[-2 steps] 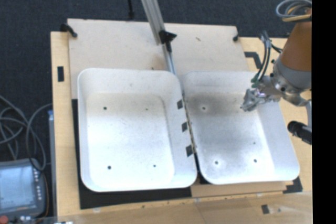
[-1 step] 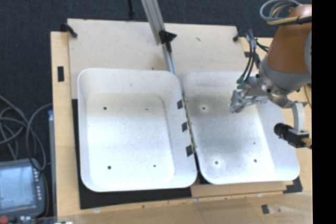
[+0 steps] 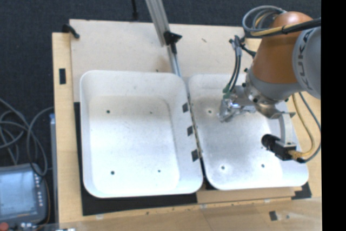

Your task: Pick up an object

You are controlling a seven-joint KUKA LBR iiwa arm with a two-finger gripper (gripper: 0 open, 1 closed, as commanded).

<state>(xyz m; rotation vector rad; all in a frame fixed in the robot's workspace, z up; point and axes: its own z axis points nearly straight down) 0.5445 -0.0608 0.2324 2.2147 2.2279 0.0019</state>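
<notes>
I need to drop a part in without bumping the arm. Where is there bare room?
The left bin has a bare floor from wall to wall. The right bin is bare only along its near edge; the arm and gripper crowd its far half.

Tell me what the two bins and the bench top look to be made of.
Left bin and right bin: probably moulded plastic, matte white, with rounded corners and dark speckling like wear. Bench top: likely plywood or fibreboard, pale tan, flat and unvarnished-looking.

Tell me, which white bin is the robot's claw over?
The right-hand shallow white bin. The grey metal gripper hangs over its upper part; the left-hand shallow white bin lies apart from it.
</notes>
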